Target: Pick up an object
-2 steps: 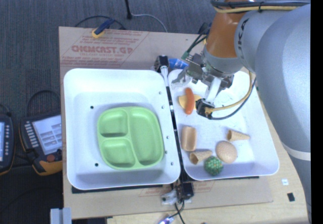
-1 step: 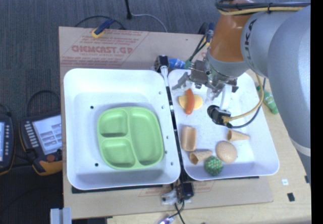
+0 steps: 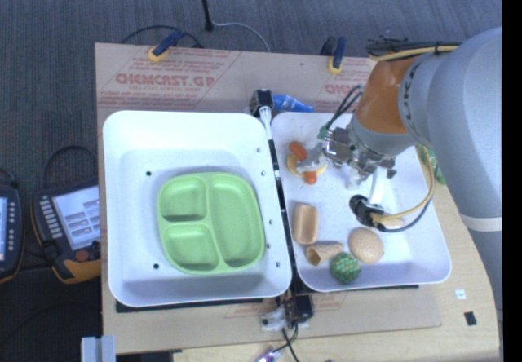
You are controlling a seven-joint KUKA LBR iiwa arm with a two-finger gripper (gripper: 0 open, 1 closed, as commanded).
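1. The gripper (image 3: 330,150) hangs low in the right bin (image 3: 424,258), beside a small orange-and-yellow item (image 3: 303,161), possibly toy food.
2. Whether it grips anything cannot be told.
3. The left bin (image 3: 130,156) holds a green divided tray (image 3: 210,220).

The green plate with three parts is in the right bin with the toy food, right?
Not quite. The camera view shows the green plate in the left bin, by itself. The toy food is in the right bin, where the arm reaches.
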